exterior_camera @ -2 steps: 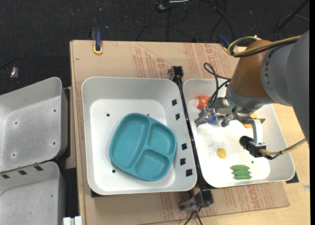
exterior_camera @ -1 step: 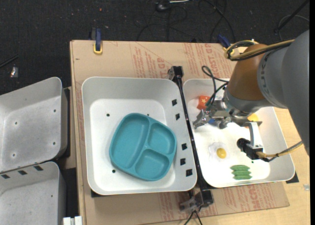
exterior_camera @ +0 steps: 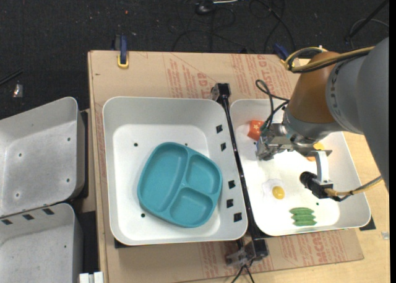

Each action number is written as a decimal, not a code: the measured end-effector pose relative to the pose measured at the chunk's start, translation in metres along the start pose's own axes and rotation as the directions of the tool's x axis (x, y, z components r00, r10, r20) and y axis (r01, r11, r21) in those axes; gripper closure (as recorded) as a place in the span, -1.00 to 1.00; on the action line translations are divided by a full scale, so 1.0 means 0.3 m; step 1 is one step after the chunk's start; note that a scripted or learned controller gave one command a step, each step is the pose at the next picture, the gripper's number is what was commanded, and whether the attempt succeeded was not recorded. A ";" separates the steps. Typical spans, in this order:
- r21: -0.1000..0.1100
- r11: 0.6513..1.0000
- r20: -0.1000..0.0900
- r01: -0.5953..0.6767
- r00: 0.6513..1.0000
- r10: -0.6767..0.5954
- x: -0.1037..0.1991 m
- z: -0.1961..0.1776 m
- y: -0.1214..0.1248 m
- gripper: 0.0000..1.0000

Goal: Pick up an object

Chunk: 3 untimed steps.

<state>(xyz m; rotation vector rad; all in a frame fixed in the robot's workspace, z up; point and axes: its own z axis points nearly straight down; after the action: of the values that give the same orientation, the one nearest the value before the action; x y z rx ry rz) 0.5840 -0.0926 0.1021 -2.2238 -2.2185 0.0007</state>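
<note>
Toy food is what's up for grabs, all in the right bin (exterior_camera: pixel 356 217). Nearest the camera lies a green pea pod (exterior_camera: pixel 303 215), then a fried egg (exterior_camera: pixel 275 190) just beyond it, both flat on the floor. They look like light, stiff plastic (my guess), a bit slick, so I'd pinch the pod across its narrow width. Further back, the gripper (exterior_camera: pixel 267 145) hangs low over the bin, right beside an orange-red piece (exterior_camera: pixel 254 129) near the far wall. Can't tell whether it's clenched or released, nor if it touches that piece. The left bin (exterior_camera: pixel 117 170) holds a teal divided plate (exterior_camera: pixel 179 184).
</note>
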 end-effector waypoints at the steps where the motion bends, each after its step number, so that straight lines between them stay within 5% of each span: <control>1: -0.006 1.000 0.001 0.004 1.000 -0.004 0.001 -0.212 0.000 1.00; 3: -0.008 1.000 0.002 0.006 1.000 -0.006 -0.005 -0.636 0.009 1.00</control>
<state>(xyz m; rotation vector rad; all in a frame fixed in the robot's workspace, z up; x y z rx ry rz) 0.5869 -0.0940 0.2928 -2.2220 -2.2294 -0.0062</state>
